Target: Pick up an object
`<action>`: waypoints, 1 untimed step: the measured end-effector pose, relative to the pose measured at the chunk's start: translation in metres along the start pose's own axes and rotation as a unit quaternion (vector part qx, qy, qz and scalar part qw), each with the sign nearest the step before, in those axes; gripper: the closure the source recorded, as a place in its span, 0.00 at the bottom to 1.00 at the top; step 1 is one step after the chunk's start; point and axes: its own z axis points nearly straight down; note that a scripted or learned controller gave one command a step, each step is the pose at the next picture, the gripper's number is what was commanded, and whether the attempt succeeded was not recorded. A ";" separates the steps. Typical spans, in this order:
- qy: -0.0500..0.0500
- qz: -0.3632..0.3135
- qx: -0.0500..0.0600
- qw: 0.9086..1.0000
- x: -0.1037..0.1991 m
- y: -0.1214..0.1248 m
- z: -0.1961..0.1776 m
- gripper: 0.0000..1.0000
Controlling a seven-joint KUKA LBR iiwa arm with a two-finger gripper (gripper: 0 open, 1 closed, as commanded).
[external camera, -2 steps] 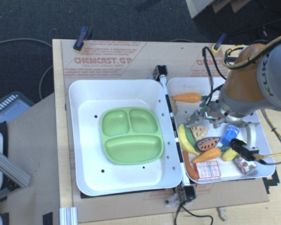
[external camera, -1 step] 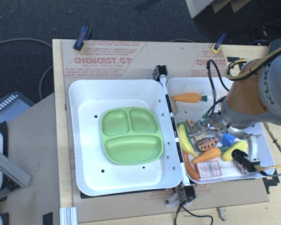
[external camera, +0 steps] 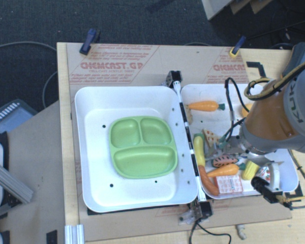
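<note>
The arm's hand [external camera: 229, 145] is lowered into the right bin [external camera: 290, 179] among toy food; its grip can't be made out. A carrot [external camera: 203, 105] is left near the bin's far end.

Green divided plate [external camera: 143, 147] in left bin [external camera: 86, 136]

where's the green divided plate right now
The green divided plate lies flat in the middle of the left bin, on the camera view's left, across the divider from the right bin's carrot.
</note>
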 end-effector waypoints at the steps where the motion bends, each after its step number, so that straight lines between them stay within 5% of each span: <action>1: -0.001 0.000 -0.002 1.000 0.000 0.001 -0.010 1.00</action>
